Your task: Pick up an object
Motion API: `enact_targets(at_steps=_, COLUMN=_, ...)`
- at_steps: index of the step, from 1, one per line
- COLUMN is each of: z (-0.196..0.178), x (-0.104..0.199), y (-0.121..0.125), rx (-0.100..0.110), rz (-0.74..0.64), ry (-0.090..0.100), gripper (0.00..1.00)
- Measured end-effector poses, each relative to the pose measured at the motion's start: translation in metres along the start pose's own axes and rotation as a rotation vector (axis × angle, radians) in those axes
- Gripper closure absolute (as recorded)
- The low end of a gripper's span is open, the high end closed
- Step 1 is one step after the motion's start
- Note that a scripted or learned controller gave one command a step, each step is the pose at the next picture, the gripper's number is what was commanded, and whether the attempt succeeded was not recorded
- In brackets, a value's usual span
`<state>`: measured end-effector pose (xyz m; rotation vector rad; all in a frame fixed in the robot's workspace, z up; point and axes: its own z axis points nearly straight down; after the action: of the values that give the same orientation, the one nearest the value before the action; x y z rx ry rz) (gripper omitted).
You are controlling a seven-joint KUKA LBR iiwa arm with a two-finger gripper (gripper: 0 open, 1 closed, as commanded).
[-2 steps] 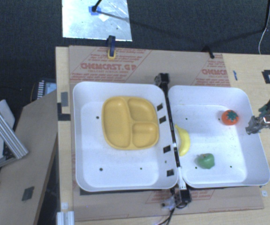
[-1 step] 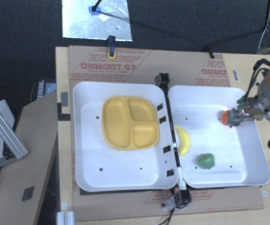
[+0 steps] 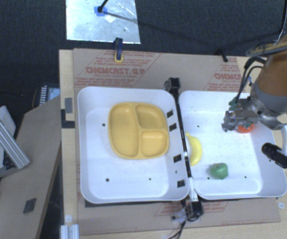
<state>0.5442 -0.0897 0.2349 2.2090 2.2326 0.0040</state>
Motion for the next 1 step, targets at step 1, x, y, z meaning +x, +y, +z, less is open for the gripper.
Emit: enact_targets(at_steps=1, z=-0.0071, x=0.0555, y=0.0216, rx=-0.001, rz=0.0, ry=0.0, gripper=1.0)
